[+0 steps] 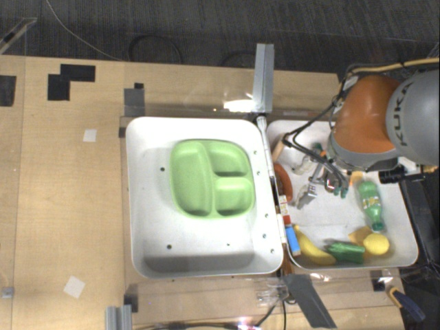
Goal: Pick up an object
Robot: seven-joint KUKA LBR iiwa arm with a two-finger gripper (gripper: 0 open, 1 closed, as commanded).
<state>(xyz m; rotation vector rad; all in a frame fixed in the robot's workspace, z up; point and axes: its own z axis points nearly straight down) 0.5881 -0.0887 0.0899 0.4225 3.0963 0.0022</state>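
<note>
my gripper (311, 188) hangs over the right bin (405, 253), can't tell its state. green bottle (371, 203), lemon (376, 243) and banana (313, 249) lie there. green tray (210, 177) sits in the left bin (148, 253).

A green divided plate (210, 177) lay flat in the middle of the left bin (148, 253), its single long compartment toward 9 o'clock and two smaller ones toward 3 o'clock. In the right bin (405, 253), a banana (311, 248) lay on its side at 7 o'clock, beside a blue marker (291, 240) against the left wall. A dark green pepper-like piece (346, 251) lay at 6 o'clock, touching a yellow lemon (376, 244) at 5 o'clock. A green bottle (370, 203) lay at 3 o'clock, its cap end pointing toward 12. A reddish-brown sausage-shaped piece (283, 182) lay at 9 o'clock along the left wall.
</note>
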